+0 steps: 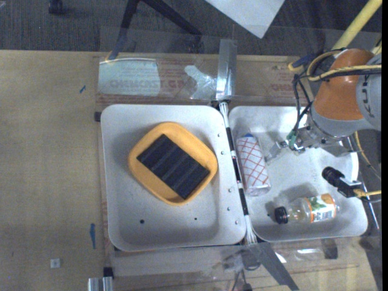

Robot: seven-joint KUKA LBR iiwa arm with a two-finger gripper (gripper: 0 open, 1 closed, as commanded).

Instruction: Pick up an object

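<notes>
The pincer hangs low over the right bin — I cannot tell whether it is released or clenched. The red-checked roll lies just to its left, by the bin's left wall, long way running top to bottom. The bottle lies lower down — on its side.

Left bin: tray lying at its centre;
Right bin: wrapped packet at 9 o'clock; bottle at 6 o'clock
</notes>
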